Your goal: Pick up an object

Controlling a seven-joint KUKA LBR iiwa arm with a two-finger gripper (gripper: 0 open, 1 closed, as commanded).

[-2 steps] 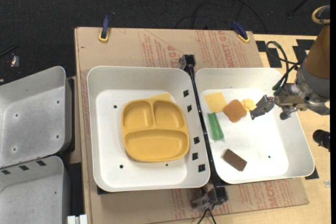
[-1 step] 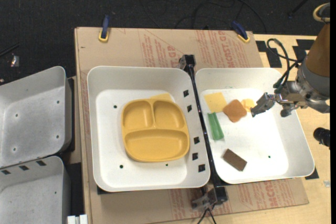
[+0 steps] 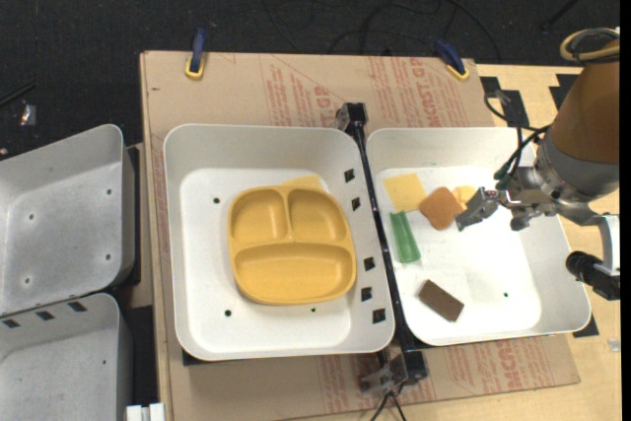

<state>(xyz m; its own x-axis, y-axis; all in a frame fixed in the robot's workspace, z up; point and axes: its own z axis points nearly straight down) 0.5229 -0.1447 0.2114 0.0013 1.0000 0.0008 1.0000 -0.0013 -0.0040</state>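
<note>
Currently we are seeing the claw (image 3: pixel 480 208) hovering low in the right bin (image 3: pixel 552 311), just beside the orange block (image 3: pixel 440 207), presumably lining up a grasp. Whether it is released or clenched, we cannot tell. Nothing is visibly being gripped.

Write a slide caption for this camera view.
End effector hovers beside an orange block in the right bin; a yellow divided plate sits in the left bin.

A brown cardboard sheet (image 3: pixel 296 84) covers the desk. At its far edge sit two yellow-and-blue clamps (image 3: pixel 195 54). Left of the sheet lie grey metal trays (image 3: pixel 59 202); beyond it, black cables (image 3: pixel 375 5) cross dark floor (image 3: pixel 79 15).
</note>
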